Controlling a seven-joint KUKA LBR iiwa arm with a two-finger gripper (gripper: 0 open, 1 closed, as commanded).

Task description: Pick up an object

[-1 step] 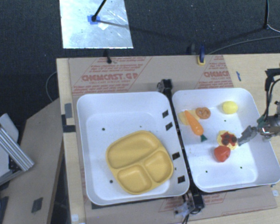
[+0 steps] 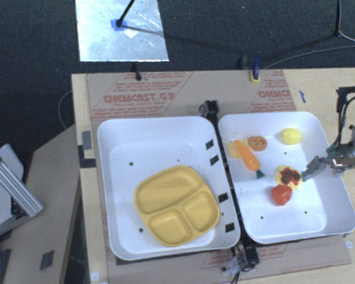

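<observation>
A dark carpet (image 2: 230, 21) is seen around a pale wooden bench (image 2: 222, 84). A shiny metal sheet (image 2: 121, 29) is laid on the carpet at the top. Black cables (image 2: 315, 40) are trailed across it at upper right.

Two white bins are sitting side by side on the bench. The left bin (image 2: 116, 172) is holding a yellow three-compartment tray (image 2: 176, 204). The right bin (image 2: 326, 213) is holding a carrot (image 2: 248, 155), a small brown round piece (image 2: 257, 143) just beside it, a yellow ball (image 2: 291, 136), a red tomato (image 2: 281, 194), and a yellow item with a dark red top (image 2: 287, 176) just above the tomato. The gripper (image 2: 312, 168) is reaching in from the right, its tip lying just beside that yellow and red item.
</observation>
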